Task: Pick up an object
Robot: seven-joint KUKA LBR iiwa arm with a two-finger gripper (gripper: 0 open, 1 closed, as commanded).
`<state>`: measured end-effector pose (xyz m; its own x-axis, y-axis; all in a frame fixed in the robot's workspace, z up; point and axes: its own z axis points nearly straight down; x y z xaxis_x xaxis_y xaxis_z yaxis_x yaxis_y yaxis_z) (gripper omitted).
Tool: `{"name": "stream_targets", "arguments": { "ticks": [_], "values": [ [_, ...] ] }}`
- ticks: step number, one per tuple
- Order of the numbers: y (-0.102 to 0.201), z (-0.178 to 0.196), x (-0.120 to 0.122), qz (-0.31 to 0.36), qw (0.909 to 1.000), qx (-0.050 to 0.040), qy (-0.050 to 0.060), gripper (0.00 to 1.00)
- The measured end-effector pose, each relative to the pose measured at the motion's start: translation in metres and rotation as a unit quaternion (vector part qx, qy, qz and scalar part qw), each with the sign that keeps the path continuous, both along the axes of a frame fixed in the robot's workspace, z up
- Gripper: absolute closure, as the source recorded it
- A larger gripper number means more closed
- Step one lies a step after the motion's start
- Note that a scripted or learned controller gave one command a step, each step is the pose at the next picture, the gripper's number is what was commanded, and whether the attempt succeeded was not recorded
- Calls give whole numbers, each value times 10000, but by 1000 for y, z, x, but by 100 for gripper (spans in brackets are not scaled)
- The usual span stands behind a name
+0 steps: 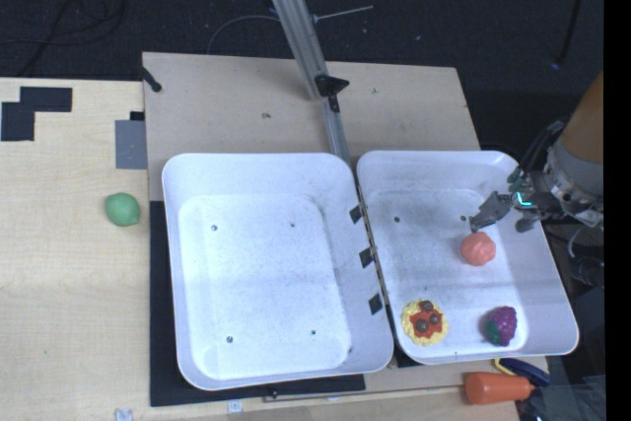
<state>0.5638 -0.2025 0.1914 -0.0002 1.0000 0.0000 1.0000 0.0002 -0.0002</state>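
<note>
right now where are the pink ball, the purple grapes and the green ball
pink ball (478, 248), camera view, middle of its top, in the right bin
purple grapes (501, 324), camera view, centre of the bunch, right bin's near corner
green ball (123, 209), camera view, its centre, on the bench

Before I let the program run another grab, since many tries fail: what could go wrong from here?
The gripper hangs up and to the right of the pink ball, not over it, so a straight descent may miss. The ball is round and could roll away from a glancing touch. The gripper works close to the right bin's outer wall.
</note>
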Motion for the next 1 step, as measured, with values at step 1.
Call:
{"name": "stream_targets", "arguments": {
  "ticks": [1],
  "values": [
    [0, 0, 0, 0, 10000, 0, 0, 0]
  ]
}}
